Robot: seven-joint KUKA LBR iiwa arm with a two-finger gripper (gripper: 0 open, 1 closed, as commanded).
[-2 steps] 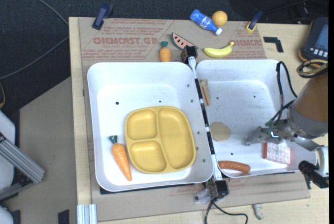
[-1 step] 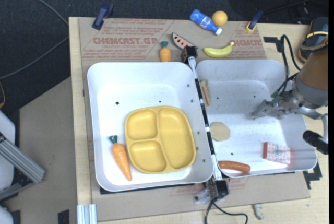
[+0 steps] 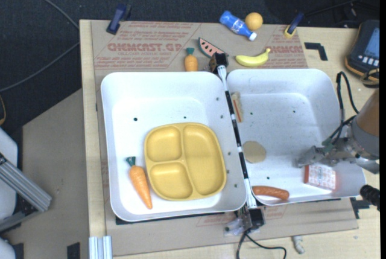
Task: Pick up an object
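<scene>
Your pincer (image 3: 313, 158) low in right bin (image 3: 283, 86), by red packet (image 3: 319, 176); you cannot tell open or closed.

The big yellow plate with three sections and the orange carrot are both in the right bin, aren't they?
Not quite. The camera view shows the yellow three-section plastic plate and the orange toy carrot beside it both in the left white bin, not the right one.
</scene>
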